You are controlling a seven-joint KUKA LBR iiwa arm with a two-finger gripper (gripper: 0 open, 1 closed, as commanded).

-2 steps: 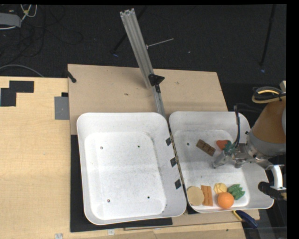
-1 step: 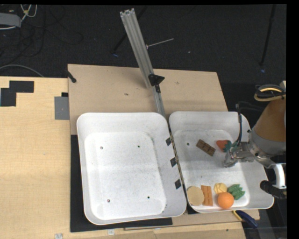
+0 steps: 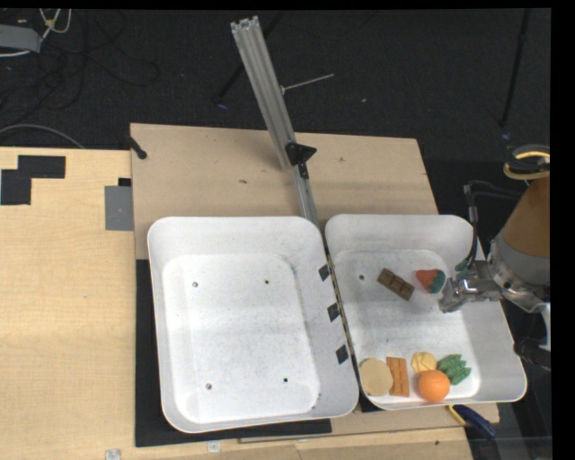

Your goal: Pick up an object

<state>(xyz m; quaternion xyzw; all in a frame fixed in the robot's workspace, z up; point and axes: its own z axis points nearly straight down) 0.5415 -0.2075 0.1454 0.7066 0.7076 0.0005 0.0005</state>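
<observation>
Right white bin (image 3: 404, 235) holds unlabelled brown block (image 3: 395, 284) near the hand (image 3: 452, 295).

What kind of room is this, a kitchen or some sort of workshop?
Probably a robotics lab, not a kitchen: a robot arm reaches over two white bins, toy-like food pieces lie in one, and loose cables trail on the dark floor.

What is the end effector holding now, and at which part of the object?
It cannot be told. The end effector is beside the red and teal item in the right bin, but no hold is visible.
</observation>
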